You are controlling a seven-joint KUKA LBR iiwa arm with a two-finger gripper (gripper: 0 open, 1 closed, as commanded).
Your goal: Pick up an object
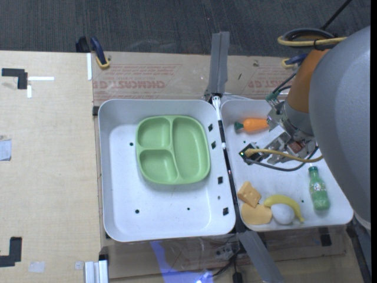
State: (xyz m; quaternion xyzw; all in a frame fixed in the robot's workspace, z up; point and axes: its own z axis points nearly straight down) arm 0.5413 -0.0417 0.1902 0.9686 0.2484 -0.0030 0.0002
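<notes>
Right bin, far half. My claw (284, 137) hangs low over the shallow white right bin (277, 178), just beside the orange toy carrot with a green stub (254, 124). Cannot tell whether the claw is spread or pressed together; the wrist hides it. Nothing visibly pinched.

Step in hand, as I judge it: the approach, with no grasp made. The carrot is the nearest candidate. It lies on its side near the bin's far wall, close to the divider between the bins.

Other candidates, all along the near wall of the same bin:
- small green plastic bottle (318, 188), lying on its side at the right
- yellow toy banana (285, 204), touching a white egg-shaped ball (284, 214)
- yellow cheese-like wedge (249, 194), resting against a pale orange rounded piece (257, 215)

Next move calls for shifting toward the carrot, lining the claw across its narrow width, then descending to the bin floor before closing.

Edges and room: the carrot sits in a corner zone, far wall behind and divider to one side, so a sideways approach is cramped. The bin's middle floor is bare and gives the open lane. The near cluster is crowded and touching.

Shallow white left bin (118, 205) carries a pale green three-section plate (174, 149), well apart from me.
</notes>
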